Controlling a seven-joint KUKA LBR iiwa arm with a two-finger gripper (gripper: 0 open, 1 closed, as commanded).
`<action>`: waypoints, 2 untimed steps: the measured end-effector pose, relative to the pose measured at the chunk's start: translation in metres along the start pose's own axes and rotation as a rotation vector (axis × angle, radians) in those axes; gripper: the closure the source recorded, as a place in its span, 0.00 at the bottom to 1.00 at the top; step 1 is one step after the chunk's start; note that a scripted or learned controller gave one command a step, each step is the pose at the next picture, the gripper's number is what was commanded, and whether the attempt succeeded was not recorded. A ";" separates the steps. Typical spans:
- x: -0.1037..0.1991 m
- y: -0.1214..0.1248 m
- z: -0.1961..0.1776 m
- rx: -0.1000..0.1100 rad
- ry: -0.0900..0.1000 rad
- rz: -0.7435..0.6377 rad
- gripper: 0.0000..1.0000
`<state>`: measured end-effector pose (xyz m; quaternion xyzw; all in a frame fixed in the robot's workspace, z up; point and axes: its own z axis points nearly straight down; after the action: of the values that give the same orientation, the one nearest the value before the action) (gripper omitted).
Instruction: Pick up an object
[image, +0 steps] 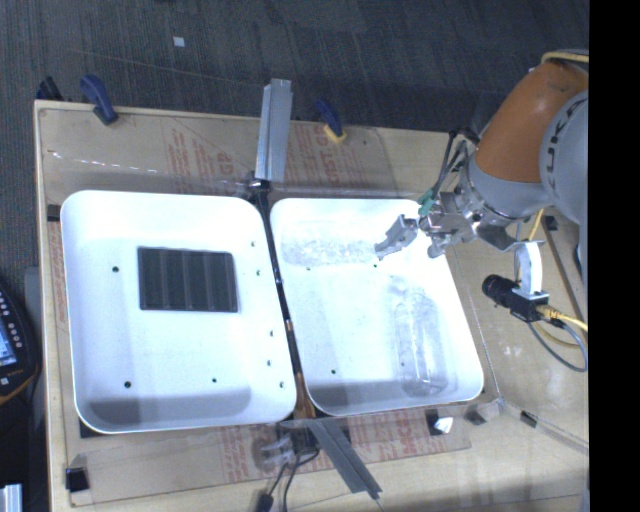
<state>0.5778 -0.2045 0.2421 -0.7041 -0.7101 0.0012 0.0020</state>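
Observation:
A clear plastic bottle (418, 338) lies lengthwise in the right bin (340, 390), near its right wall. A clear crinkled wrapper (323, 250) rests toward the back of the same bin. A dark ribbed rectangular block (188, 279) lies flat in the left bin (100, 390). My gripper (416, 240) hovers over the back right corner of the right bin, above and behind the bottle. Its fingers (395, 237) are spread open and hold nothing.
A metal divider post (273, 130) rises at the back between the bins. Blue clamps (98, 100) grip the bench's far edge. The arm's orange band (525, 125) looms over the right side of the bench.

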 end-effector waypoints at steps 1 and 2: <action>-0.004 0.024 -0.026 -0.003 -0.001 -0.042 0.00; 0.120 0.017 -0.048 -0.001 0.000 0.034 0.00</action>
<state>0.5938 -0.0842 0.2907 -0.7160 -0.6981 0.0009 0.0014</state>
